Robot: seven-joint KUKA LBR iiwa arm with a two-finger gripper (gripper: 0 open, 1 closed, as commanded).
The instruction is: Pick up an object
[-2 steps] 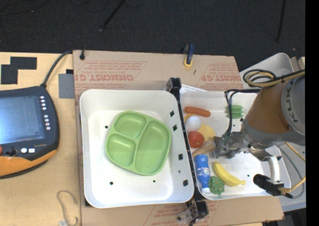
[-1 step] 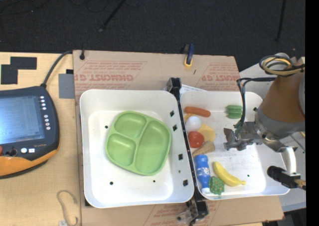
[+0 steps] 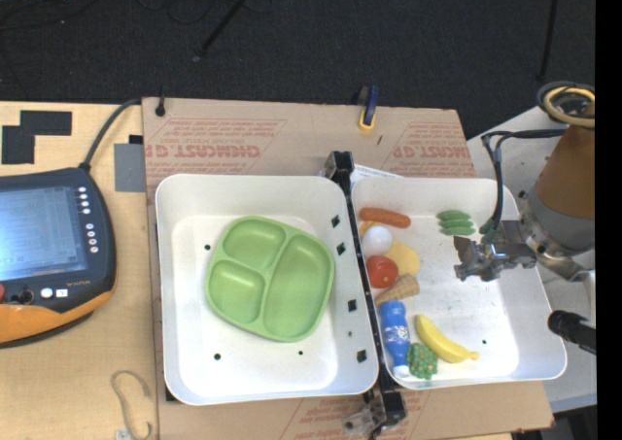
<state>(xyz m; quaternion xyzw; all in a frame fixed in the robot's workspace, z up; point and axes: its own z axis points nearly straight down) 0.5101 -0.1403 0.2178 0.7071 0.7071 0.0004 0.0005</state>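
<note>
The right bin (image 3: 525, 351) holds toy food along its left side: an orange hot dog (image 3: 385, 218), a white egg (image 3: 378, 236), a red tomato (image 3: 381, 271), a yellow piece (image 3: 405, 257), an ice-cream cone (image 3: 402, 286), a blue bottle (image 3: 394, 328), a yellow banana (image 3: 443, 340), green broccoli (image 3: 422, 361) and a green pea pod (image 3: 455, 222) near the back. My gripper (image 3: 474, 263) hangs over the bin's right half, right of the tomato and below the pea pod. Nothing shows between its fingers.
The left bin (image 3: 185, 351) carries a green divided plate (image 3: 269, 277). A teach pendant (image 3: 49, 249) lies on the bench at far left. A black clamp (image 3: 340, 168) joins the bins at the back. Bare white floor lies under and in front of the gripper.
</note>
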